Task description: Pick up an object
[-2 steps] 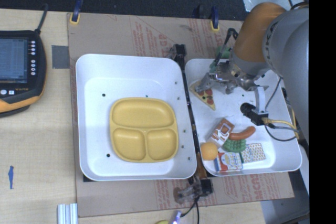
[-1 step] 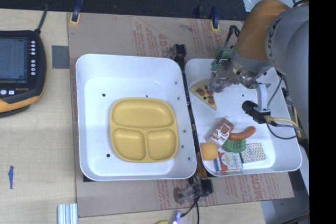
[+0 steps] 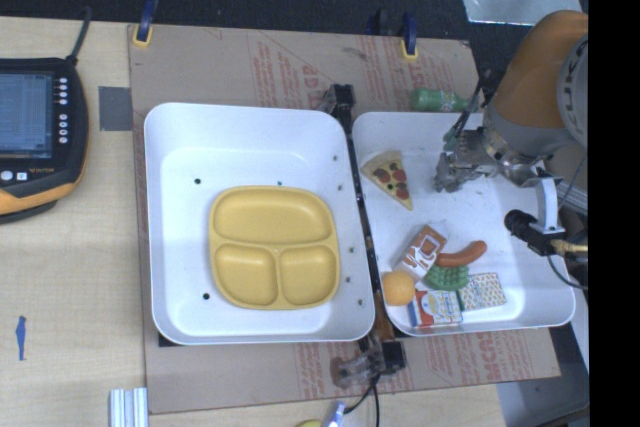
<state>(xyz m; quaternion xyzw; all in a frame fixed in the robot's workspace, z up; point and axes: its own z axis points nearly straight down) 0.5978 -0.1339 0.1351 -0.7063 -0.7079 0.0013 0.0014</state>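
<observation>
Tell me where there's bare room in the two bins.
Left bin: a bare margin all round the yellow tray. Right bin: bare floor between pizza slice and gripper; its near edge is crowded with sausage and boxes.

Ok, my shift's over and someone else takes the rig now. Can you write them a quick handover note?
Gripper: low in the right bin, upper part, nothing seen between its fingers; open or shut is unclear from this angle.
Things: pizza slice lies to its left in that bin. Sausage, small carton, orange ball and flat boxes cluster near the front edge. Yellow divided tray sits in the left bin.
Done: nothing lifted.
Left: grasp one thing and raise it.
</observation>
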